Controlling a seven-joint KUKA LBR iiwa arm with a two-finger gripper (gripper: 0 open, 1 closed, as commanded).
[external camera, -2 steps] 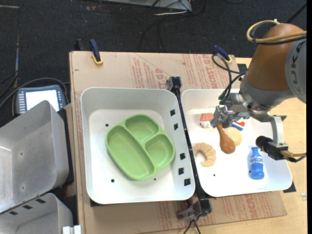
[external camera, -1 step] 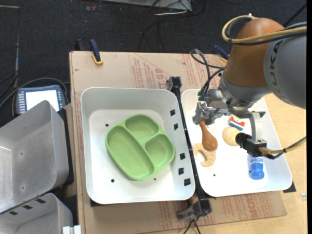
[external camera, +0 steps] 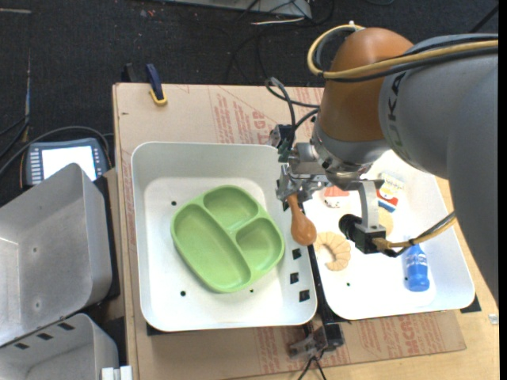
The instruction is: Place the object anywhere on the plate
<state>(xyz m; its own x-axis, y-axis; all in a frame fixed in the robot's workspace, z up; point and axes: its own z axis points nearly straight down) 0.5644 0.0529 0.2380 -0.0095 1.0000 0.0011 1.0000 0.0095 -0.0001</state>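
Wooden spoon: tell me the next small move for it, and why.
Probably carry it a little further left, then lower. The wooden spoon hangs from the gripper over the seam between the two bins, its bowl just short of the green plate, which lies in the left bin. Releasing now would likely miss the plate.

A cardboard-covered bench (external camera: 206, 109) carries two shallow white bins side by side. The left bin (external camera: 154, 212) sits toward the bench's left edge and reaches almost to its front edge; the right bin (external camera: 444, 291) lies just beside it, near the front right corner, partly hidden under the arm. A clamp with a yellow and blue handle (external camera: 156, 85) grips the bench's back edge near the left corner. Another clamp (external camera: 317, 343) sits at the front edge, below the gap between the bins.
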